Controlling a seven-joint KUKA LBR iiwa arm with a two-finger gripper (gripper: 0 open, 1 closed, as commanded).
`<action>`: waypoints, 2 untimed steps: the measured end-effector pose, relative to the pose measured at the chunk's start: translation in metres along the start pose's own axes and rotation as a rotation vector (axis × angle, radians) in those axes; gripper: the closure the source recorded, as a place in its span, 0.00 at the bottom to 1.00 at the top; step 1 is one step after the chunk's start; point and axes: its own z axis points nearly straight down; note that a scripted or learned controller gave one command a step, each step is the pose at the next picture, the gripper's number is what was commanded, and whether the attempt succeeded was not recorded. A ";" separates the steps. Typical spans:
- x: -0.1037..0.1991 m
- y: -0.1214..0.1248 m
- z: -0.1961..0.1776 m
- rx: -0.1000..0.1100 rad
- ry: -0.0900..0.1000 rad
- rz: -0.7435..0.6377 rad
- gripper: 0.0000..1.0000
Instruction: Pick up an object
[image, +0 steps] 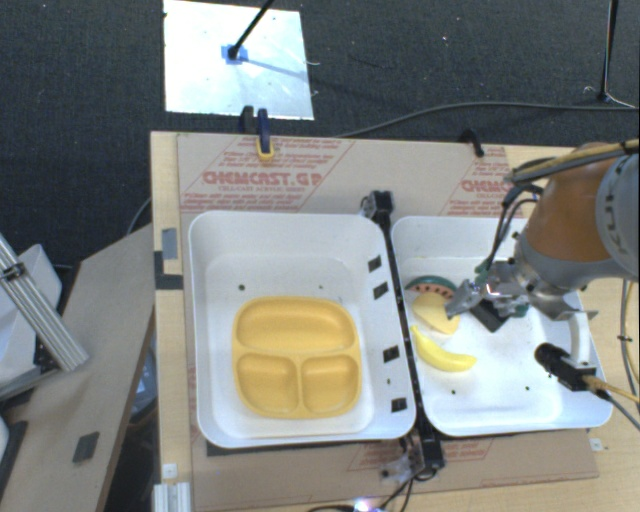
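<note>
Inside the right bin (520, 405) lie a banana (443, 353) and perhaps fruit slices (434, 303); claw (470, 300) state unclear.

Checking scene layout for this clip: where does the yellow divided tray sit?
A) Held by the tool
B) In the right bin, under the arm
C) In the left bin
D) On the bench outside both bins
C: the yellow divided tray lies flat on the floor of the left bin, while the banana lies in the right bin near the tool.
</note>
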 end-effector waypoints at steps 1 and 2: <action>-0.004 0.004 0.044 -0.015 -0.009 0.002 0.00; -0.004 0.005 0.031 -0.019 -0.008 0.002 1.00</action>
